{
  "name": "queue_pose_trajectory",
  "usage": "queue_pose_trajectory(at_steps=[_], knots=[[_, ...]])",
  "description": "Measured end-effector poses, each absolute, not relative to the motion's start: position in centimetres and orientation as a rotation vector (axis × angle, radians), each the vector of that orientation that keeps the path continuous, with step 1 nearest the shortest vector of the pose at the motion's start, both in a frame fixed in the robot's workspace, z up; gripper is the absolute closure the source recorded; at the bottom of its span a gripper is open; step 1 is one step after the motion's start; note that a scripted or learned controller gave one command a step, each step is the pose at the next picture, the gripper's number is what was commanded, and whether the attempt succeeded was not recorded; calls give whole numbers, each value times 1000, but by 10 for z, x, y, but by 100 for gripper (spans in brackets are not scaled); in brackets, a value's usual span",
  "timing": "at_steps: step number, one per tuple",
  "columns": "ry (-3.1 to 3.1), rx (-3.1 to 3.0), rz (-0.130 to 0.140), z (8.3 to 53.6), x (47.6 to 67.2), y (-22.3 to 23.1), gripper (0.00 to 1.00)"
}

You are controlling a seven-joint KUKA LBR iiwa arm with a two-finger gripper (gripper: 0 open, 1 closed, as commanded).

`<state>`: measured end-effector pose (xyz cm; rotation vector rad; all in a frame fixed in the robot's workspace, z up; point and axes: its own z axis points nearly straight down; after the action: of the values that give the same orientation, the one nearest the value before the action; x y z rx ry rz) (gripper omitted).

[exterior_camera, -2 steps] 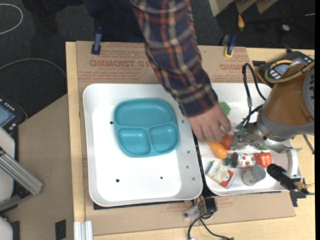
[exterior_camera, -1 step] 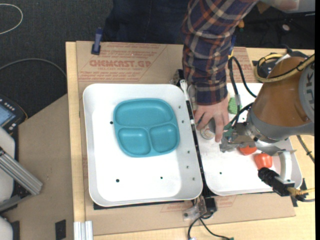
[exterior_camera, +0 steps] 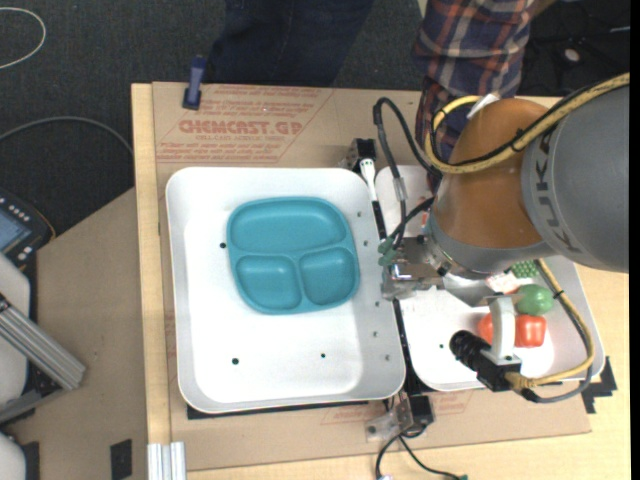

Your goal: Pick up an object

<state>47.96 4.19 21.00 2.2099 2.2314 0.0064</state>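
Observation:
A teal divided plate (exterior_camera: 292, 253) lies in the upper middle of the left bin (exterior_camera: 200, 298). In the right bin (exterior_camera: 435, 343), a small red toy piece (exterior_camera: 532, 332) with a round green piece (exterior_camera: 535, 298) just above it sits near the right wall. The grey arm with its orange band (exterior_camera: 490, 183) hangs over the right bin and hides most of it. My gripper (exterior_camera: 405, 268) is low at the right bin's left wall, close to the divide between the bins. Nothing shows between it and any object.
A speckled green thing (exterior_camera: 525, 268) peeks out from under the arm in the right bin. A person in a plaid shirt (exterior_camera: 480, 18) stands at the bench's far side. A small blue item (exterior_camera: 194, 82) lies on the cardboard behind the left bin.

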Motion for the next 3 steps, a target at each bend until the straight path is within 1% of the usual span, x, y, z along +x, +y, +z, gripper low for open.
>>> queue_pose_trajectory(at_steps=[1,2,3], knots=[[2220,2209,24,353,481,56,100],[2228,2213,6,353,479,119,100],[2222,2213,18,447,480,137,100]])
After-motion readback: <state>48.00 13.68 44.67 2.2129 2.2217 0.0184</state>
